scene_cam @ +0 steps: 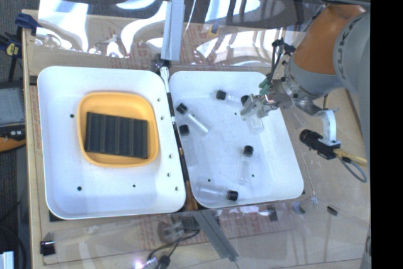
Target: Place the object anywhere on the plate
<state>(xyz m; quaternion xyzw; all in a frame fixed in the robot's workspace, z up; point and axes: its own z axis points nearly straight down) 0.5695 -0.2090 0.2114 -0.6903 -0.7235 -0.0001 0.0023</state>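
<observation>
Hand (257,105) above clear black-capped vial (254,123) in right bin; finger state unclear; yellow plate (117,102) far left.

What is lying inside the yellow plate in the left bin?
Inside the yellow plate lies a dark ribbed insert covering its middle. What is under the insert cannot be seen. None of the vials is on it.
</observation>
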